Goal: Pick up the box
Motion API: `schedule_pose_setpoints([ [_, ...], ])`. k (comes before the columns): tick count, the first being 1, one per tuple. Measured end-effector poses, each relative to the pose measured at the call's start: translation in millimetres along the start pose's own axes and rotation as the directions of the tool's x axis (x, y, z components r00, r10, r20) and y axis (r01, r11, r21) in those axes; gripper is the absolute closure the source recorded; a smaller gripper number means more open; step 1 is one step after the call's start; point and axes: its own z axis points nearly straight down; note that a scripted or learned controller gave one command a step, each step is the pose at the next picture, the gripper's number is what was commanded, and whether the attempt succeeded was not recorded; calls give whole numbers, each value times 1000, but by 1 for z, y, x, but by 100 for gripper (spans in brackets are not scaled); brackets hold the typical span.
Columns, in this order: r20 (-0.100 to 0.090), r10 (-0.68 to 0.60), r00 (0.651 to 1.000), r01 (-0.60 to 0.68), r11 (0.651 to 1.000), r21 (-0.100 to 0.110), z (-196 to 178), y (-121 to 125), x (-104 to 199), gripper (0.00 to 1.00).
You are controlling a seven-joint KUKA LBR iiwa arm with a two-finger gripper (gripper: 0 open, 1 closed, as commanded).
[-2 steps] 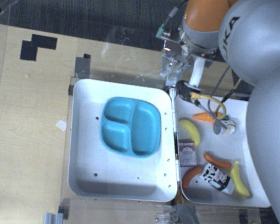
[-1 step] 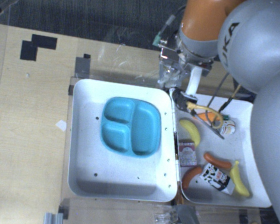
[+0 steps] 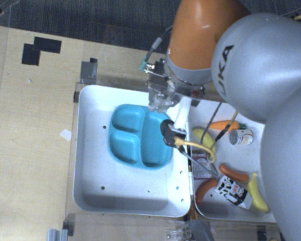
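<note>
Arm: a large grey KUKA arm (image 3: 274,77) with an orange band (image 3: 201,28) enters from the right and covers much of the right bin.
Gripper: the gripper (image 3: 158,103) hangs over the far rim of the left bin, just above the tray; its tips are blurred against the white wall, so I cannot tell how the jaws stand.
Left bin: a shallow white bin (image 3: 90,153) holds a blue plastic tray with 3 compartments (image 3: 138,136).
Box: a small black-and-white printed box (image 3: 231,190) lies in the right bin, near its front, partly cut off by the arm.
Right bin: beside the box lie a yellow banana (image 3: 257,198), a red-brown sausage shape (image 3: 233,172), an orange carrot (image 3: 223,125) and a small can (image 3: 242,136).
Hidden: the right bin's far side is under the arm.
</note>
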Motion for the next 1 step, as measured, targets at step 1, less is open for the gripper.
schedule_pose_setpoints([
  [1, 0, 14, 1000, -14, 1000, 0, -6, 3, 43, 100],
])
